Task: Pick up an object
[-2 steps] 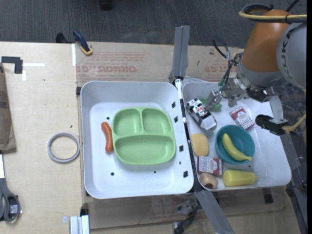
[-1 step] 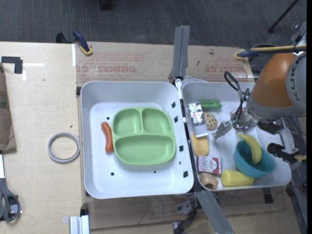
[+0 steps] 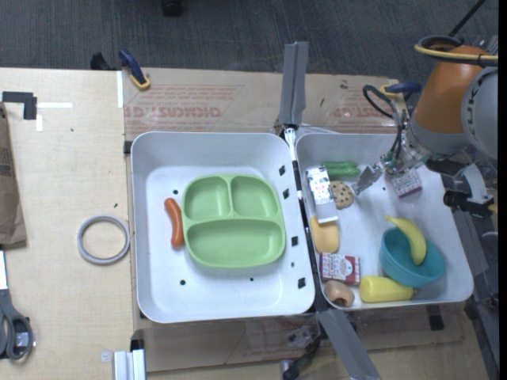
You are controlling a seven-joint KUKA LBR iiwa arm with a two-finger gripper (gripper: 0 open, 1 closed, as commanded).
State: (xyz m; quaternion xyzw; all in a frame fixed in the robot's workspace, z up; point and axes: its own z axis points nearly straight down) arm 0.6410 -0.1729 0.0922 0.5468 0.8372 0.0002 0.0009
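A green item (image 3: 341, 168) and a brown-spotted cookie (image 3: 342, 195) are seen left of the gripper (image 3: 377, 172). Below it, a yellow banana (image 3: 409, 237) is seen in a blue bowl (image 3: 409, 261). Far left, a light-green plate (image 3: 234, 221) and an orange sausage (image 3: 174, 222) are seen.

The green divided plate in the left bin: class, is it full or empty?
Empty. All three compartments of the green divided plate show bare green; the orange sausage lies beside it on the bin floor.

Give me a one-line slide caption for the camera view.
Arm's hand hovers over the cluttered right bin; green tray in the left.
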